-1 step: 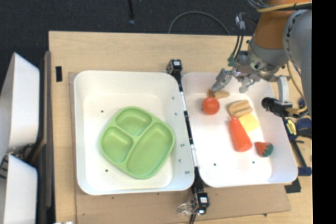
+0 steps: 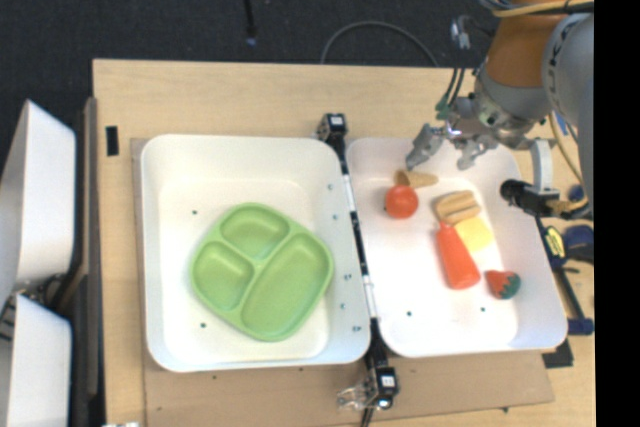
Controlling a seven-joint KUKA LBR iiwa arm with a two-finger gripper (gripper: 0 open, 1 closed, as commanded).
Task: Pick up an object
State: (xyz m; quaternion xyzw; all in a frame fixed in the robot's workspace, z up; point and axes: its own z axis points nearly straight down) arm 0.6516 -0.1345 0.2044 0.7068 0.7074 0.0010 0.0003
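From my seat I see the arm (image 2: 530, 35) reaching in over the far right corner of the desk (image 2: 250, 95), its tool (image 2: 447, 147) hanging above the back edge of the right bin (image 2: 530, 335). The two fingers are spread apart with nothing between them; one tip points down toward a small tan wedge (image 2: 415, 179) lying just beneath and in front of it.

In that right bin, a red tomato-like ball (image 2: 401, 202) sits just beside the wedge, touching or nearly so. A little to its right lies a toy hot dog bun (image 2: 456, 207), and against that a yellow block (image 2: 475, 235) with an orange carrot-shaped piece (image 2: 457, 258) alongside it. A strawberry (image 2: 503, 284), red with green on it, rests near the carrot's lower end.

The left bin (image 2: 170, 335) holds a green divided plate (image 2: 262, 271) with three compartments, lying flat and slightly turned.
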